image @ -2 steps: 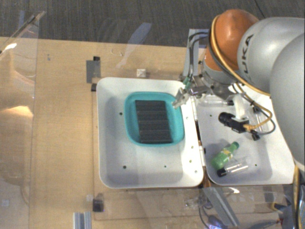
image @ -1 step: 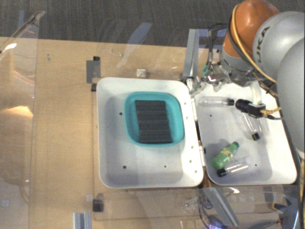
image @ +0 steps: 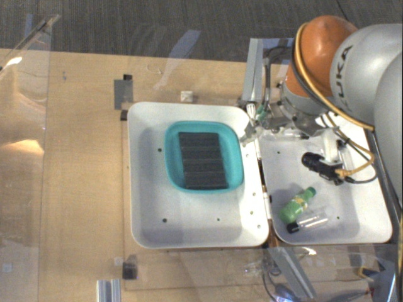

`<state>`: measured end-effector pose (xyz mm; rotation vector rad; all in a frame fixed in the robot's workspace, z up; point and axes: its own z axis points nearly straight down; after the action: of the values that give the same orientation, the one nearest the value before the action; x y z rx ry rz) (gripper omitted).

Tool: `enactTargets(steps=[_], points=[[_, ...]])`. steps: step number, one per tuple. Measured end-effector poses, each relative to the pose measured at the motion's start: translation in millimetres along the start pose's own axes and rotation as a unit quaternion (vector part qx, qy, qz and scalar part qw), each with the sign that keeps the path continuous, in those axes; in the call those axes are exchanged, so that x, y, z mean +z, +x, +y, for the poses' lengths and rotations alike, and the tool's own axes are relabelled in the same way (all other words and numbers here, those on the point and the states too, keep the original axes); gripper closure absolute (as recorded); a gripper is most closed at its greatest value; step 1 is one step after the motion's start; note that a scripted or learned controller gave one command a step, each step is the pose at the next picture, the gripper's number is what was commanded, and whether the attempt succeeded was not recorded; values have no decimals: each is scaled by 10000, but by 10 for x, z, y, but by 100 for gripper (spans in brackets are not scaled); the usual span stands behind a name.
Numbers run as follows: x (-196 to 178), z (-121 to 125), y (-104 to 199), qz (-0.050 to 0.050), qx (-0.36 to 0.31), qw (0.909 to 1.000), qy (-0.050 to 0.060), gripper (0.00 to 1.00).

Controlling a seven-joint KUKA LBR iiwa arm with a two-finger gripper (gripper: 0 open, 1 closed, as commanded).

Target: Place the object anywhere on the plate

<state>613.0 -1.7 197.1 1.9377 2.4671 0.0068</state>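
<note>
A teal square plate [image: 234, 162] with a dark ridged insert lies in the left bin [image: 151, 219]. In the right bin [image: 365, 225], near its front, a small green bottle [image: 297, 205] lies on its side, and a clear tube with a black cap [image: 307, 223] lies just in front of it. My gripper [image: 250, 127] hangs over the divide between the two bins, right at the plate's far right corner. I see nothing held between its tips, and they are too small and cluttered to read.
The grey arm with its orange band [image: 321, 36] covers the back of the right bin. A black fitting on a yellow cable [image: 322, 167] hangs below the wrist over that bin. Bare wooden bench [image: 63, 168] extends to the left.
</note>
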Motion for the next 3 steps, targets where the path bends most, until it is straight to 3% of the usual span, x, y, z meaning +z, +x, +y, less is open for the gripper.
enactTargets(steps=[1,2,3], points=[[-125,27,-664,-7,-185,9998,-2,0],[-261,-423,-366,-1,51,10000,-2,0],[-246,-705,52,2,155,9999,2,0]])
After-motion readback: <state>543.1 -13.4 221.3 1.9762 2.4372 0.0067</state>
